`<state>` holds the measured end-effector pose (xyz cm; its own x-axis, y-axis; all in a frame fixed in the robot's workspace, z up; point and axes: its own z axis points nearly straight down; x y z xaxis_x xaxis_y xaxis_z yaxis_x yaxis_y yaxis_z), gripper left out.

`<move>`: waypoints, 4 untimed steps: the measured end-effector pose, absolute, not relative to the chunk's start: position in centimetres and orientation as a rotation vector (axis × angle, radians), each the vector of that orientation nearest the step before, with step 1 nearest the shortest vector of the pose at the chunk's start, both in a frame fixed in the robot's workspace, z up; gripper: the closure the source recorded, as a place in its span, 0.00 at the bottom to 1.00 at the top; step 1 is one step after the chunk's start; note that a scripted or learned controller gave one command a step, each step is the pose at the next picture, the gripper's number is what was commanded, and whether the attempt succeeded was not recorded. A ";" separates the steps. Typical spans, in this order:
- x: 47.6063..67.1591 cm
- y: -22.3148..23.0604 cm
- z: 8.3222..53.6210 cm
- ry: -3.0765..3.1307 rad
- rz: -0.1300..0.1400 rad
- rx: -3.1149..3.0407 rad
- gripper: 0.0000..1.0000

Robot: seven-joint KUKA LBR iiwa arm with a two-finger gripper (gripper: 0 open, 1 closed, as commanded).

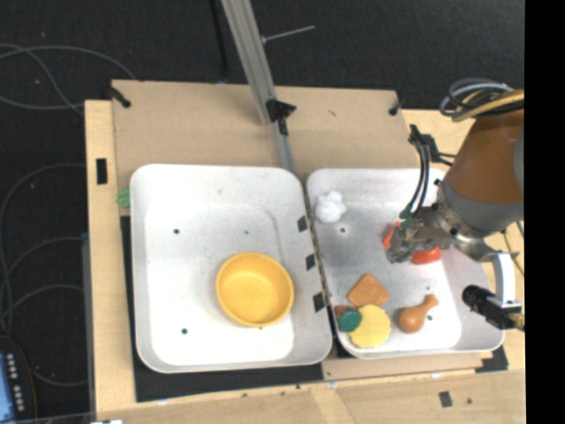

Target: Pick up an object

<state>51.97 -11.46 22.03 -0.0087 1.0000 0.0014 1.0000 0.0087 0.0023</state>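
My gripper [404, 242] is low in the right bin [353, 193], near its right-hand side. A red-orange object [428, 255] lies right against it, partly hidden under the wrist. Whether that object is held cannot be made out. Toward the front of this bin lie an orange wedge [366, 289], a yellow round piece [372, 326] with a green piece [350, 320] beside it, and a brown drumstick-shaped toy [415, 314]. A white fluffy ball [329, 206] rests at the bin's back left corner.
The left bin [177, 201] holds a yellow bowl [254, 288] near its front right. A metal pole [252, 51] slants up from between the bins at the back. The grey and orange arm [490, 166] covers the right bin's right edge.
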 end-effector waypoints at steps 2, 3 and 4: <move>55.5 -2.3 23.2 2.226 0.001 2.218 1.00; 58.2 2.5 24.2 2.231 0.005 2.212 1.00; 60.1 8.1 24.5 2.226 -0.001 2.217 1.00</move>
